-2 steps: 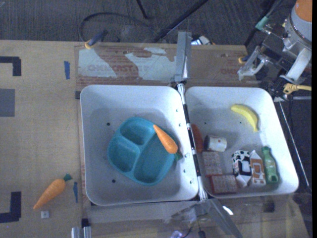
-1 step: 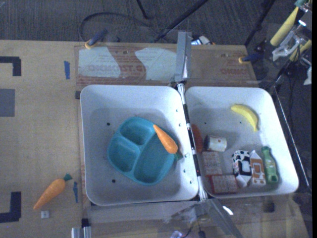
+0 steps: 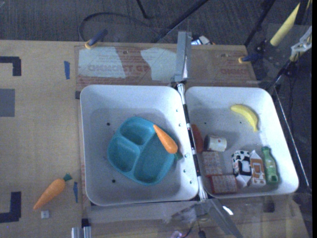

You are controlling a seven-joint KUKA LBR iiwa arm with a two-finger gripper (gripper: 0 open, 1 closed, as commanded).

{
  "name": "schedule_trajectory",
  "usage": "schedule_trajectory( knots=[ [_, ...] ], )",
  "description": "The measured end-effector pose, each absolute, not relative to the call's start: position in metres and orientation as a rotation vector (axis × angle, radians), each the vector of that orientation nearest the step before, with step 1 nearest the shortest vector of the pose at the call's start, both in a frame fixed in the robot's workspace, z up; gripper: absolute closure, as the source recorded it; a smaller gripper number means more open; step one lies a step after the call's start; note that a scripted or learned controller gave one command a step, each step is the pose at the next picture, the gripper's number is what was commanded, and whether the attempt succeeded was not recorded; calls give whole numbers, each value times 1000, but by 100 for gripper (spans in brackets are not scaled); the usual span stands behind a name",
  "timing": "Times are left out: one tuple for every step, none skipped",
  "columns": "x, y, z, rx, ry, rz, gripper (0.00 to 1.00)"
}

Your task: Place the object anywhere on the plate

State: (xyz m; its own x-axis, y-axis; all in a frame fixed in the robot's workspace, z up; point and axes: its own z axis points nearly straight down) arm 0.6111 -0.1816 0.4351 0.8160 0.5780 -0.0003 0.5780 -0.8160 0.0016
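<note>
Left bin (image 3: 94,100): teal divided plate (image 3: 130,155) sits near centre. Orange carrot (image 3: 166,139) lies slantwise on the plate's rim at 2 o'clock, its green end toward 4 o'clock and touching the bin wall. A second carrot (image 3: 49,193) rests on the bench, out past the bin at 8 o'clock. Right bin (image 3: 218,97): banana (image 3: 246,115) at 1 o'clock, green bottle (image 3: 270,165) at 4 o'clock. Whether my gripper is released or clenched, I cannot tell.
</note>
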Motion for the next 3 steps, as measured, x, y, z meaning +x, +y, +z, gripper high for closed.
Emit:
schedule_trajectory(
  knots=[
    [657, -222, 435, 3102, 496, -1, 0],
    [595, -222, 435, 3126, 332, -5, 0],
    [622, -222, 435, 3125, 323, 0, 0]
  ],
)
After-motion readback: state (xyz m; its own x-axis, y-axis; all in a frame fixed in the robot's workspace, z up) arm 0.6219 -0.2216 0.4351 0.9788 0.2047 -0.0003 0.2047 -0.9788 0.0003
